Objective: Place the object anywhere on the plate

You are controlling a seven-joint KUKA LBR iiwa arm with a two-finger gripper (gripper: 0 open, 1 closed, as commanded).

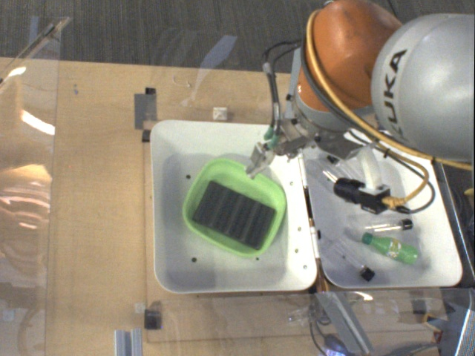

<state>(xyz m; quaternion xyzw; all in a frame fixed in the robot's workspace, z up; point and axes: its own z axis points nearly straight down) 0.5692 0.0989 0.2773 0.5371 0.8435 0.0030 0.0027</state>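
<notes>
Wooden bench [89, 199], clear sheet glaring on the near-left side, dark floor behind. Two white bins sit side by side: left bin [167, 199] and right bin [438, 265].

Task status: the green plate [194, 199] sits in the middle of the left bin. A dark ridged slab [234, 213] lies flat inside it, tilted a little, well within the rim. If that slab is the object, my read is the placing is as good as done and only the retreat is left. I can't be sure it is the object. The right bin has other candidates: a green bottle [391, 248] lying on its side and a small black piece [367, 274] near the front wall. Neither is near the plate.

Arm pose: the arm [415, 80] comes in from the right, bulky grey body over the right bin's back half, orange band [349, 43] on top. The wrist leans across the divider between the bins, angled down and to the left. The gripper [258, 162] is at the plate's upper-right rim, just beside or just above it; contact is unclear. It is apart from the slab.

Jaws: too small and too much in shadow, so I cannot tell whether they are released or clenched. I see nothing clearly held there.
</notes>
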